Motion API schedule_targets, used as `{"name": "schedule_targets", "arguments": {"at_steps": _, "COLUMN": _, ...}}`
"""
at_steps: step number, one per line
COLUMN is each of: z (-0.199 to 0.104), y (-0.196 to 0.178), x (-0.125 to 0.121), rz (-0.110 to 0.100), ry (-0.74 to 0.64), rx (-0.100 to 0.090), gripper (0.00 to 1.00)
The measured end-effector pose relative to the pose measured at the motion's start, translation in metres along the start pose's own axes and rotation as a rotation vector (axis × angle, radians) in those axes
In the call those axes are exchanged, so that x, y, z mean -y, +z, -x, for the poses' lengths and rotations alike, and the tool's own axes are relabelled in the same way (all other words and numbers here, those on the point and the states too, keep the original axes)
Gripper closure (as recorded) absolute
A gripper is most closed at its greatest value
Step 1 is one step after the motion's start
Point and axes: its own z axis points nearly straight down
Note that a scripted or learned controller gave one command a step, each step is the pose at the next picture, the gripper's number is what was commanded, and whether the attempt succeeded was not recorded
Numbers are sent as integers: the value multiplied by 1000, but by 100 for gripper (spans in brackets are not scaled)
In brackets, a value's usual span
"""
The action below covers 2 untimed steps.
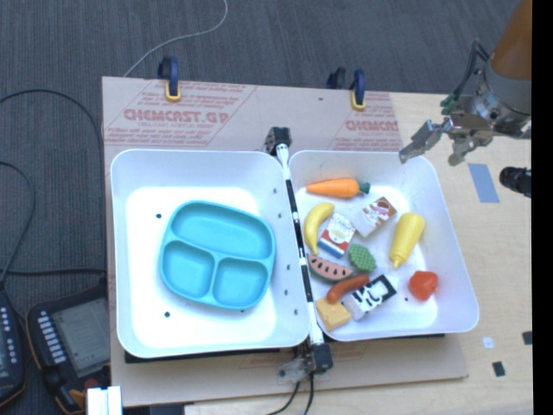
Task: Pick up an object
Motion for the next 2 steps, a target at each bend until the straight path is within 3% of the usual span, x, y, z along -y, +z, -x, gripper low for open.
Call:
{"name": "schedule_targets", "arguments": {"at_steps": 1, "z": -12, "y": 132, "x": 22, "rz": -2, "ry": 0, "rx": -1, "gripper": 0}}
{"name": "schedule_targets", "arguments": {"at_steps": 2, "z": -44, "y": 185, "x": 33, "rz": 12, "ry": 2, "rx": 3, "gripper": 0}}
